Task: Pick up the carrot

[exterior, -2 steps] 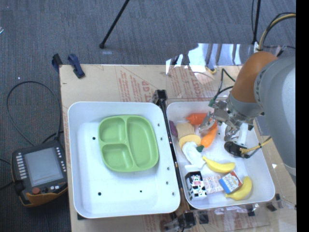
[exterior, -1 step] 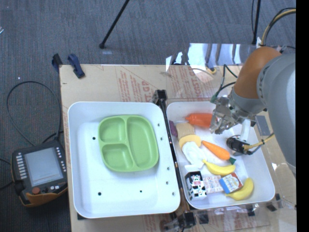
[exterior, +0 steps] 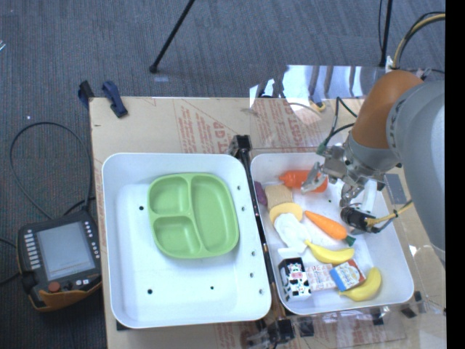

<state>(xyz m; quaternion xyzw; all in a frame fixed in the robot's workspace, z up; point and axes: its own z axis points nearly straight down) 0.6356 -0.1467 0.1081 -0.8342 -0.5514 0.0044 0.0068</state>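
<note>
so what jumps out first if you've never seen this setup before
The green divided plate lies in the left bin, the brightest single thing there. The right bin is crowded: the carrot lies near its middle, two bananas nearer the front. The grey arm with its orange band reaches in from the right, its gripper over that bin's back part.

I see smooth, glossy white plastic bins (exterior: 116, 195); inside the left one, a matt green plastic divided plate (exterior: 194, 215). Beneath the bins, printed brown cardboard (exterior: 182, 126) covers the tabletop. The carrot (exterior: 325, 225) looks like smooth plastic.
</note>
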